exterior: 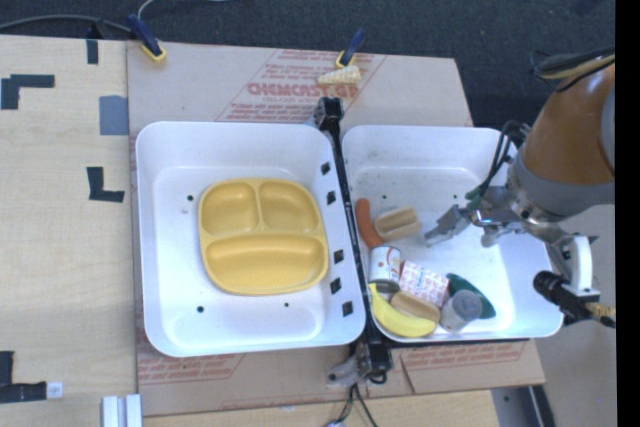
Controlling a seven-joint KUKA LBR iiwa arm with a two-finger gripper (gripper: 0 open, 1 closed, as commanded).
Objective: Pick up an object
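My gripper point(467, 231) hovers over the middle of the right bin point(420, 147), open, with bare white floor between its fingers. Just left of it lie a tan bread piece point(396, 222) and a reddish sausage point(366, 221). Along the bin's front edge sit a small can point(384, 266), a red-and-white packet point(424, 284), a yellow banana point(398, 317), a tan block point(414, 305), a grey cup point(460, 309) and a dark green item point(474, 295). None of these touches the gripper.
The left bin point(160, 215) holds a yellow divided plate point(264, 236). Black clips point(338, 255) run along the wall between the bins. The arm's orange and grey body point(570, 145) overhangs the right bin's right side. Clamps point(342, 70) hold the cardboard behind.
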